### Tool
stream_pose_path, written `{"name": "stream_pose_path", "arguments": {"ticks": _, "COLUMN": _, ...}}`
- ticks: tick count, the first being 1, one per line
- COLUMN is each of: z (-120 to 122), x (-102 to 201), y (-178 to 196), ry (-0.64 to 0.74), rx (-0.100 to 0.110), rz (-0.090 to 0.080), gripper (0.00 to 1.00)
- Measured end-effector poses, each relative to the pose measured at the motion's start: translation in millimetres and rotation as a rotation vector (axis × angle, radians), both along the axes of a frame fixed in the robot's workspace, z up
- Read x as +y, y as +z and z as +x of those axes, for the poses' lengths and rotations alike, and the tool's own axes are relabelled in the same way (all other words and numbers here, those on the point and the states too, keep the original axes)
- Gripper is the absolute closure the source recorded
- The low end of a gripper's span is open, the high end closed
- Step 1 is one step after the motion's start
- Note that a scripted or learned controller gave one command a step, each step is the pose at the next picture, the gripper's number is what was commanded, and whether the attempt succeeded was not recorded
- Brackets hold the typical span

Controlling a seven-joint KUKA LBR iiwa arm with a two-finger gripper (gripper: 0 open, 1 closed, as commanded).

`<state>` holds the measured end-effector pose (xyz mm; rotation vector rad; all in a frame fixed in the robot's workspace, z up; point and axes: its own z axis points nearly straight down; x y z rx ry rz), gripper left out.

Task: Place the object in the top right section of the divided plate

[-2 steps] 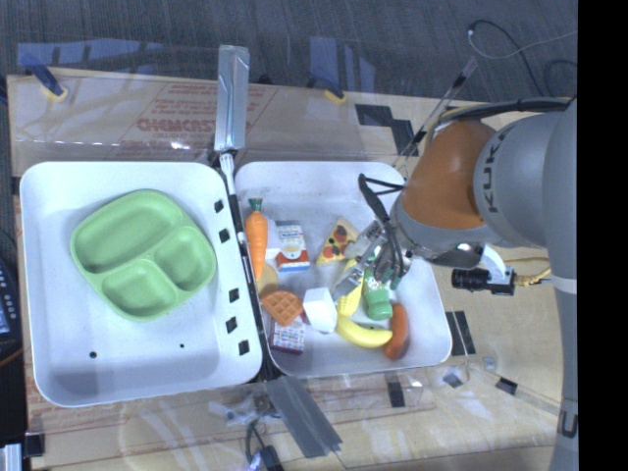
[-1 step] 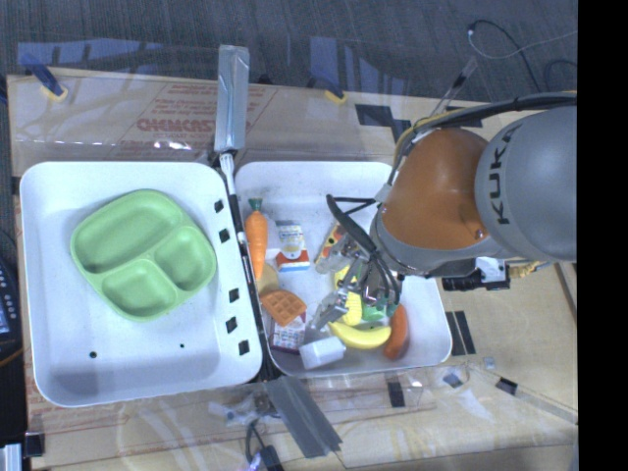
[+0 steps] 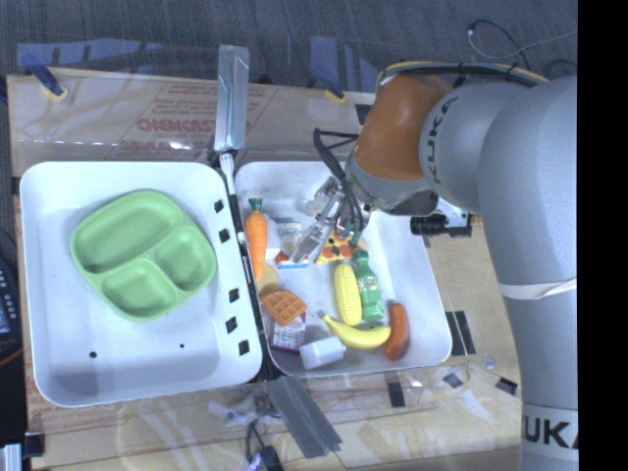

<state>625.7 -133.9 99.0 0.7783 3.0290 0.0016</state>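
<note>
A green divided plate point(image 3: 142, 253) lies in the left bin point(image 3: 59, 361), with nothing in its three sections. The right bin point(image 3: 427, 292) holds toy food: a carrot point(image 3: 256, 241), a corn cob point(image 3: 346, 292), a banana point(image 3: 358, 336), a waffle point(image 3: 285, 307), a sausage point(image 3: 396, 332) and a green packet point(image 3: 370, 297). My gripper point(image 3: 316, 240) hangs low over the upper middle of the right bin, fingers pointing down-left. It is just right of the carrot and above a small red and yellow piece point(image 3: 339, 250). I see nothing between the fingers.
A metal divider point(image 3: 232, 106) runs between the two bins. Small white boxes point(image 3: 322, 353) sit at the right bin's front edge. The big grey arm point(image 3: 510, 165) with its orange band point(image 3: 397, 130) covers the right side of the bench.
</note>
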Motion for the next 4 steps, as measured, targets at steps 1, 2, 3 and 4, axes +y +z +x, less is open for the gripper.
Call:
{"name": "stream_pose_path", "arguments": {"ticks": 1, "z": -19, "x": -64, "y": 1, "ry": 0.435, "rx": 0.002, "rz": -0.007, "gripper": 0.0}}
{"name": "stream_pose_path", "arguments": {"ticks": 2, "z": -57, "x": -74, "y": 24, "ry": 0.213, "rx": 0.015, "rz": 0.001, "gripper": 0.0}}
{"name": "stream_pose_path", "arguments": {"ticks": 3, "z": -55, "x": -75, "y": 3, "ry": 0.212, "rx": 0.009, "rz": -0.001, "gripper": 0.0}}
{"name": "stream_pose_path", "arguments": {"ticks": 4, "z": 13, "x": -74, "y": 47, "ry": 0.52, "rx": 0.009, "rz": -0.004, "gripper": 0.0}}
